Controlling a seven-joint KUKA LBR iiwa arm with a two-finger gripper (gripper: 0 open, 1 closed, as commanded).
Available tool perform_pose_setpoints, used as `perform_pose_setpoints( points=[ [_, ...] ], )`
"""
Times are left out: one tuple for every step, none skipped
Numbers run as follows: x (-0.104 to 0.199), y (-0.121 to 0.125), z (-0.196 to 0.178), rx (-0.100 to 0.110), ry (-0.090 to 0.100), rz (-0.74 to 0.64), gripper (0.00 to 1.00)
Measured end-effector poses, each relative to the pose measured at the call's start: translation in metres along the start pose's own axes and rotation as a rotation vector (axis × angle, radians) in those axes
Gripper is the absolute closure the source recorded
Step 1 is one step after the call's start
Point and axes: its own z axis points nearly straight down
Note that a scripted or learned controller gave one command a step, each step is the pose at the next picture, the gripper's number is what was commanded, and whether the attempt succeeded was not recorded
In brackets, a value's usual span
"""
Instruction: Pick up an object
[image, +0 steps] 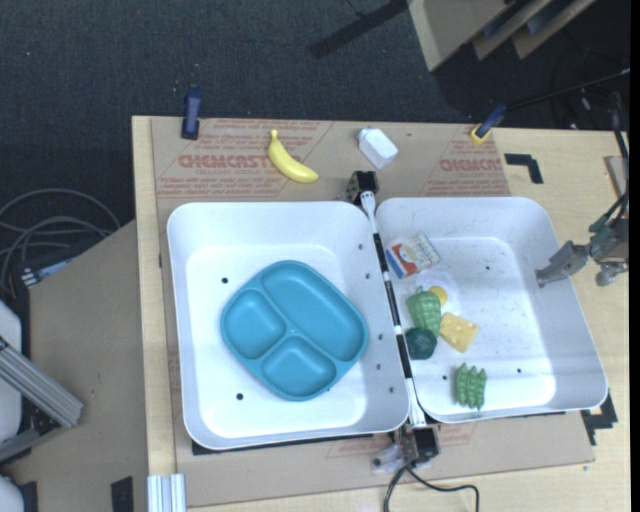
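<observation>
**Gripper sitting at the far right edge**

You are looking at the gripper reaching in from the right, low in the view. Its grey fingers are pointing leftward, and little of the arm behind it is showing.

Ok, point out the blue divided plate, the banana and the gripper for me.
blue divided plate (292, 328): camera view, on the ridge where its compartments meet.
banana (290, 161): camera view, middle of the curved body, on the bench.
gripper (560, 266): camera view, at its fingertips over the right bin's edge.
</observation>
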Motion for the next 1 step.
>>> perform_pose_setpoints(
  points=[
    [0.0690, 0.0511, 0.1029, 0.002, 0.002, -0.001, 0.00]
  ],
)
